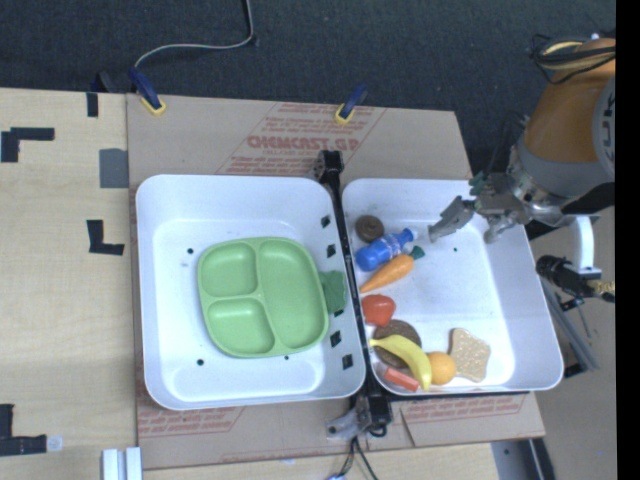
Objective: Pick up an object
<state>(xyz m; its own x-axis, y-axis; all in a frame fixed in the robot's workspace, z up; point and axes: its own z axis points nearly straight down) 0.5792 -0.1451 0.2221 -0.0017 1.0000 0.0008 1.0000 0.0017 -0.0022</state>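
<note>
Fingers spread, holding nothing; my gripper (472,222) hangs over the right bin (520,278). Nearest target: carrot (389,272), just beside the blue bottle (382,251). Likely light, stiff, smooth plastic; grip across its thick middle.

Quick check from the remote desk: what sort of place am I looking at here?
Probably a robotics lab bench, not a kitchen: two white bins clamped onto cardboard, toy food such as a banana and carrot, and a green divided tray.
</note>
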